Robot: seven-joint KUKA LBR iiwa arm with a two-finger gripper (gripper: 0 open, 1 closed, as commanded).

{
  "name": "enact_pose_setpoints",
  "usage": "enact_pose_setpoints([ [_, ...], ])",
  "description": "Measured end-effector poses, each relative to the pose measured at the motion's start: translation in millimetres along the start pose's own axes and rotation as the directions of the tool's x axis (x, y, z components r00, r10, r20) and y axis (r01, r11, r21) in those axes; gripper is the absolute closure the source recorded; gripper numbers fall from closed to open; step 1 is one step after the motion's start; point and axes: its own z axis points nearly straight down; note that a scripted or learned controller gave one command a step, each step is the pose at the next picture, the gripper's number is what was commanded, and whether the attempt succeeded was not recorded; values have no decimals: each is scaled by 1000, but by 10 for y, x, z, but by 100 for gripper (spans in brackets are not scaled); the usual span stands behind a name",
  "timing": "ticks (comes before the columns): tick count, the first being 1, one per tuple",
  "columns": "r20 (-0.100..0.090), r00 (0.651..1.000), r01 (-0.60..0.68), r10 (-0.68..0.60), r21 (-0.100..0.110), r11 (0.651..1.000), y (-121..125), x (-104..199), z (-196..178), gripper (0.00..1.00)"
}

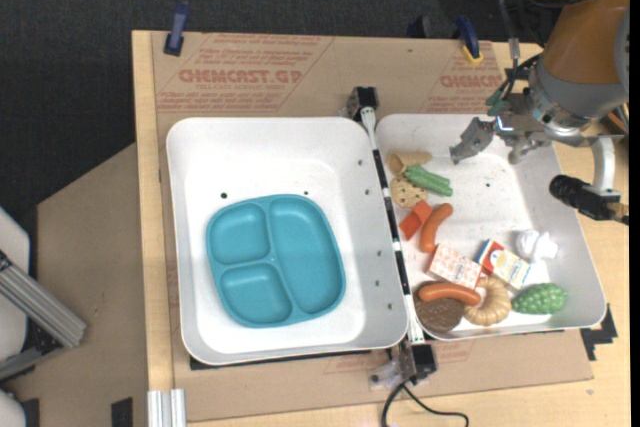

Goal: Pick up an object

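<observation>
My gripper (495, 145) hangs over the back of the right bin (575, 245). It is open, its two grey fingers spread apart with nothing between them. Toy food lies in the bin's left and front parts: a green pea pod (428, 180), tan crackers (405, 192), an orange carrot piece (412, 221) and a red sausage (435, 226). Nearer the front lie a red-and-white box (453, 265), a small carton (504, 264), a white crumpled item (535, 243), a green bumpy vegetable (540, 297), a hot dog (450, 293), a brown cookie (440, 314) and a tan pastry (491, 304). The pea pod is the closest item, left of and below the gripper.
The left bin (200, 155) holds a blue divided plate (275, 258). A black hinge bar (385, 205) runs between the bins. Both bins rest on a cardboard sheet (250, 70) held by blue clamps. The arm's orange band (590, 25) is at the upper right.
</observation>
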Motion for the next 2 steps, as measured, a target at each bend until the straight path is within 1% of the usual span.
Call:
enact_pose_setpoints([
  [1, -3, 1000, 2, -2, 7, 1000, -347, 357, 309, 0],
  [2, 5, 1000, 0, 0, -18, 1000, -380, 300, 924, 0],
])
